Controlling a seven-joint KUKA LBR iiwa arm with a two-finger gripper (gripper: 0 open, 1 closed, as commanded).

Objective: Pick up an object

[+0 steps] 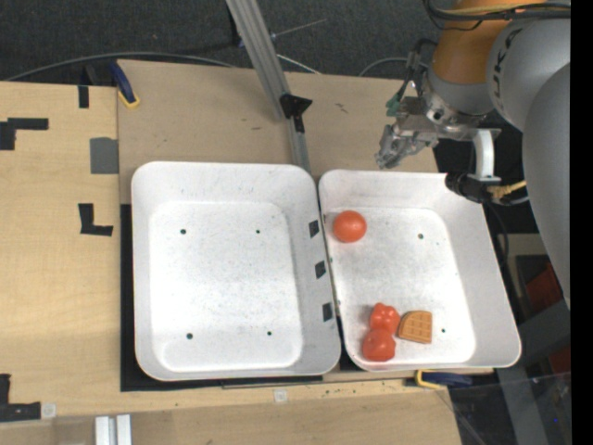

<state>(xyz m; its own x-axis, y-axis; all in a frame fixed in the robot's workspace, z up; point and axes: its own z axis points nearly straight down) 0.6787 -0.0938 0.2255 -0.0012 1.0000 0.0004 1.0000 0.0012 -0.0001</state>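
Observation:
In the right bin [463,248] lie a round orange-red ball [349,226] near its far left corner, a red pepper-shaped piece [380,333] at the near edge, and a small tan waffle-like piece [416,327] touching the red piece on its right. My gripper [397,148] hangs above the bin's far rim, well apart from all three, with nothing visible between its fingers.
The left bin [227,267] sits beside the right one, joined by a ridge with black clips [320,269]. A slanted metal rail [264,54] rises behind the bins. Black tape marks and a blue-yellow clamp [125,86] lie on the bench at the left.

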